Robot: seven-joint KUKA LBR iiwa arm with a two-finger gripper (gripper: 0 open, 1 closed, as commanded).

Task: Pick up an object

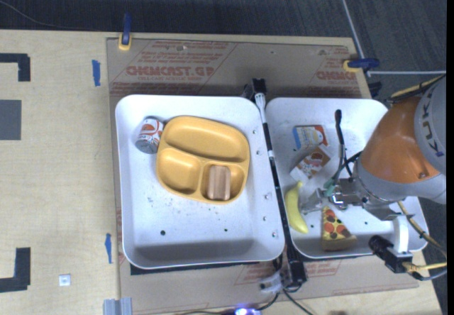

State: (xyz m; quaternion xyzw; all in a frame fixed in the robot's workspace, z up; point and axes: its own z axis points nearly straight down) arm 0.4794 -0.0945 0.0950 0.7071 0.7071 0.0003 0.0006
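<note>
In the right bin [369,246], a pizza slice [335,227] is being shown at six o'clock, nearest the camera, with a banana [294,209] lying at its nine o'clock. The gripper [328,196] is being held low just above both; whether its fingers are wide or narrow cannot be told. Farther back, at twelve o'clock, a snack packet [312,160] and a small carton [309,137] are lying. In the left bin [191,246], a yellow divided tray [201,157] is being occupied by a brown block [218,182], a can [148,134] resting at its ten o'clock.
</note>
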